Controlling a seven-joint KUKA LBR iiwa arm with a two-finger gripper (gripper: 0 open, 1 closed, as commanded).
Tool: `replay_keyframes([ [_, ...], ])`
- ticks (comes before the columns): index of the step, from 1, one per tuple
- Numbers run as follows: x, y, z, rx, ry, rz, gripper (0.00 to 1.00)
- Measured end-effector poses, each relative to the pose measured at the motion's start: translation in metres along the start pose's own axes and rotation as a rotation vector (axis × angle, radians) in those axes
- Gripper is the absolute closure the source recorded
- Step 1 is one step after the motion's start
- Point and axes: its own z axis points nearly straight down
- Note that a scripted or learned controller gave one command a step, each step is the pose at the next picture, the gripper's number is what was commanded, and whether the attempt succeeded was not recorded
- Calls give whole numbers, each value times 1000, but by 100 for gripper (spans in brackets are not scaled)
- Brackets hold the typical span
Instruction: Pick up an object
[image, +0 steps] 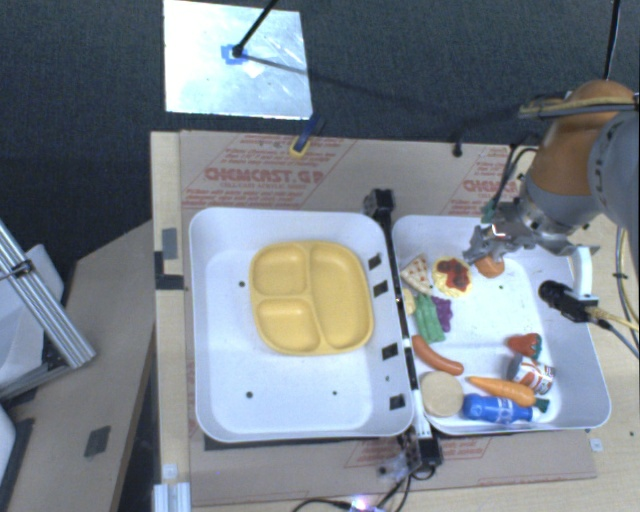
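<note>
Table (250, 165): a cardboard-covered top carrying two shallow white bins side by side.
Left bin (220, 390): holds one yellow divided plate (308, 297), lying flat near the middle.
Right bin (580, 385): holds a scatter of toy food along its left and near sides.
Arm (575, 150): grey with an orange band, reaching in from the right over the far end of the right bin.
End effector (492, 243): low over the bin's far part; whether it is released or clenched cannot be told from here, and nothing is visibly gripped.
Orange round piece (490, 267): the likeliest target, lying just below the end effector, close to or touching it; no long axis to line up with.
Red and yellow piece (451, 276): just left of the orange round piece.
Carrot (501, 387): near the front edge, well away, lying roughly left to right.
Blue bottle (496, 409): beside the carrot, at the front edge.
</note>
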Motion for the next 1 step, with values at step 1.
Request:
replay_keyframes([
  [1, -7, 2, -47, 0, -1, 1, 100],
])
